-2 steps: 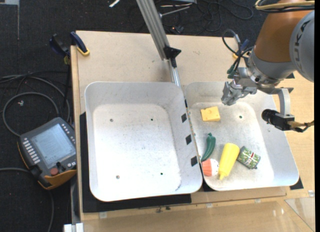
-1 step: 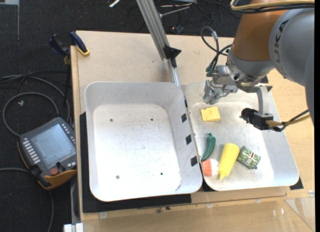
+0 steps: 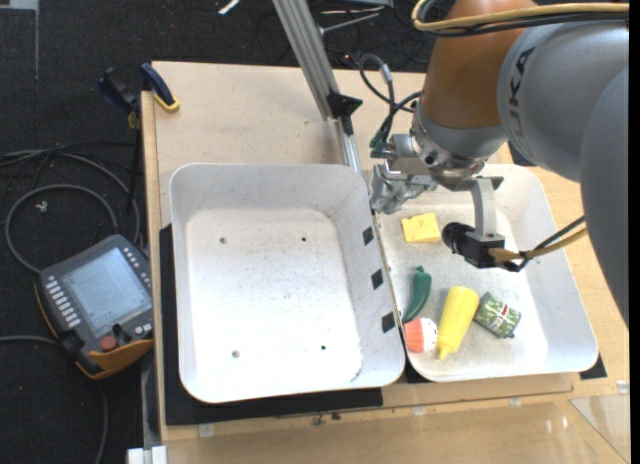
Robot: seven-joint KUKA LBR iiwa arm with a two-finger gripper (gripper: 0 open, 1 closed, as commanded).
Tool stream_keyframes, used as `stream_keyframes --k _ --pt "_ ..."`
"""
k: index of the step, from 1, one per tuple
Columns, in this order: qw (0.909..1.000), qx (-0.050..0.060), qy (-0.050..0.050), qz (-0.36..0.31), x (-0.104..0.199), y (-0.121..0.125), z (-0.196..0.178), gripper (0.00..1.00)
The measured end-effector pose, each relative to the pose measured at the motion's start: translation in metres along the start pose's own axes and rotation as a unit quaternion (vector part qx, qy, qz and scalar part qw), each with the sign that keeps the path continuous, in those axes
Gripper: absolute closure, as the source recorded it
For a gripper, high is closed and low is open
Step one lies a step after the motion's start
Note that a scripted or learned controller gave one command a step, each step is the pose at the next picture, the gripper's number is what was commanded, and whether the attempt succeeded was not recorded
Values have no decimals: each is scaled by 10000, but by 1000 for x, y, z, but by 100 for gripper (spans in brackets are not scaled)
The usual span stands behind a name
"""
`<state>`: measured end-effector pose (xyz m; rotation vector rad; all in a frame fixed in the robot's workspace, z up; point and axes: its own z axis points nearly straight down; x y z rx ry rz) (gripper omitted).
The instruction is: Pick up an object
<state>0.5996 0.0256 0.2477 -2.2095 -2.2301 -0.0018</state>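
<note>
1 gripper (image 3: 392, 190) hovers at 10 o'clock of the yellow block (image 3: 420, 228); finger state unclear, nothing visibly held; centre it before descending

Arm (image 3: 560, 82): cut off by the right and top edges. Right bin (image 3: 560, 342): upper part hidden beneath arm and wrist. Gripper (image 3: 388, 192): finger state not discernible. Small green can (image 3: 497, 316): label too small to read. Bench (image 3: 250, 112): lower right corner cut off.
</note>
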Motion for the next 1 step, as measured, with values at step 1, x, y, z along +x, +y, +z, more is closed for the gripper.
stream_keyframes --k 1 --pt "10000 1 -5 5 56 4 13 100"
